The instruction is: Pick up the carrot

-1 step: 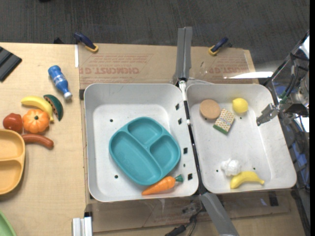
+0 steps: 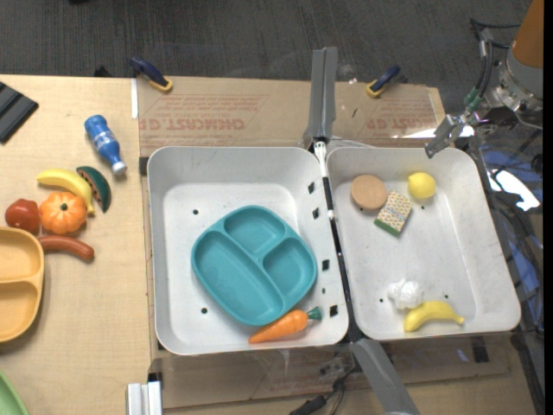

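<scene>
The carrot (image 2: 282,326) is orange with a green top. It lies on its side at the front edge of the left bin (image 2: 173,188), just below the teal divided plate (image 2: 253,264), its green end pointing right. My gripper (image 2: 448,134) hangs at the back right corner of the right bin (image 2: 492,258), above the rim and far from the carrot. Nothing shows in its grasp.
The right bin holds a tan round piece (image 2: 369,192), a yellow lemon (image 2: 421,185), a small patterned box (image 2: 393,213), a white lump (image 2: 404,293) and a banana (image 2: 433,316). Toy fruit, a sausage, a blue bottle (image 2: 104,144) and an orange tray (image 2: 17,284) lie on the bench at left.
</scene>
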Robot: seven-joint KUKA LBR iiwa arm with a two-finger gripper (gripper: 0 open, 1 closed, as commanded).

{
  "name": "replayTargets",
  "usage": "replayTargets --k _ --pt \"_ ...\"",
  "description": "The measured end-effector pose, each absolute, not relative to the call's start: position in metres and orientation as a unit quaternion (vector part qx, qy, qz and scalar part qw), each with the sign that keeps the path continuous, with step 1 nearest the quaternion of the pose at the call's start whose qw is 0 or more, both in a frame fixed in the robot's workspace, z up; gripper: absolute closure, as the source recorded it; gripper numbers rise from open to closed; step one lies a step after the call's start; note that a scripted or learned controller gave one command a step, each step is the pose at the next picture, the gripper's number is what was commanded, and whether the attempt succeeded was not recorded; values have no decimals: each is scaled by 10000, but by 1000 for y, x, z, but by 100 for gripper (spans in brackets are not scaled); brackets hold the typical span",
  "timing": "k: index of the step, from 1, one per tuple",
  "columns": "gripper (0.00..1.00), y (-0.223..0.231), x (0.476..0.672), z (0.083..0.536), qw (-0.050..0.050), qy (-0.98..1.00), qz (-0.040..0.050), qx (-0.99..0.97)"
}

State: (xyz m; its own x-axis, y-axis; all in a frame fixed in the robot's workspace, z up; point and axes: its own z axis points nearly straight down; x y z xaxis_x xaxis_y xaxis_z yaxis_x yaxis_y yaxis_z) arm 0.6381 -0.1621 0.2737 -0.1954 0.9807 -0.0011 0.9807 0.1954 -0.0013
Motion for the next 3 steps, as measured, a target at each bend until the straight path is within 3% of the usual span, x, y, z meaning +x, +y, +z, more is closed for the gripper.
replayTargets --k 1,2,3 --pt "100 -162 639 281 1 7741 -23 6330" --pt "100 -164 659 235 -6 8715 -4 4904" --pt "100 -160 660 225 9 9627 5 2704"
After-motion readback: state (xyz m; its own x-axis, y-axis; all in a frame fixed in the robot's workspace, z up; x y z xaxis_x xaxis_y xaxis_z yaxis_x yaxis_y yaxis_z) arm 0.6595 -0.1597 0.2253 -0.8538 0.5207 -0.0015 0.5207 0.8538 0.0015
